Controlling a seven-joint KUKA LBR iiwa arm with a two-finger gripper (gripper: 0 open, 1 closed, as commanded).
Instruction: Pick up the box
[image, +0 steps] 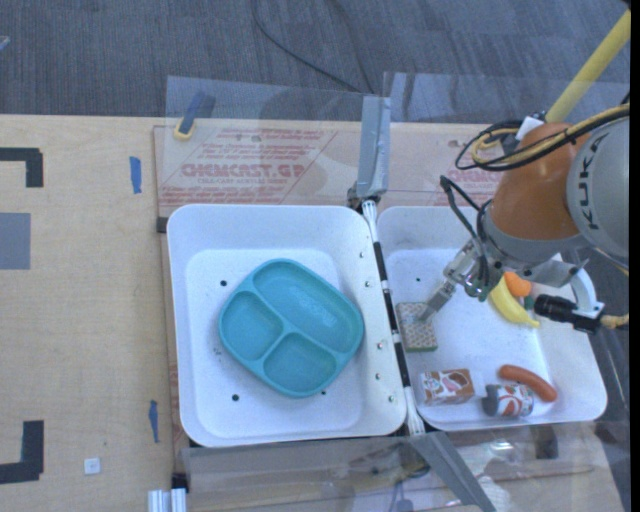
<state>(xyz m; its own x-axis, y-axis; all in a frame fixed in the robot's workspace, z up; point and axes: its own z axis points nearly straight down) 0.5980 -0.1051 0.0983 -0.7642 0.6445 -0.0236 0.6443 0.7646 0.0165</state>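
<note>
The two-finger metal gripper (428, 311) is lowered into the right-hand white bin (590, 400), its slender fingers angled down and to the left from the grey arm with the orange band (535, 195). Whether the fingers are apart or together cannot be told at this size, and nothing is seen between them. The tip is placed just at the upper edge of a small flat greenish sponge-like pad (417, 328), which lies against the bin's left wall; contact cannot be confirmed.

The small brown-and-white printed box (447, 386), the task's object, lies flat on the bin floor below the pad, near the front left corner and apart from the tool. The approach therefore appears aimed at the wrong item or short of the box.

Beside the box a small red-and-white can (511, 402) and a red sausage-shaped toy (527, 380) are set, and a yellow banana (512, 303) is seen under the wrist. A turquoise compartment plate (290, 326) rests in the left white bin (190, 330).
</note>
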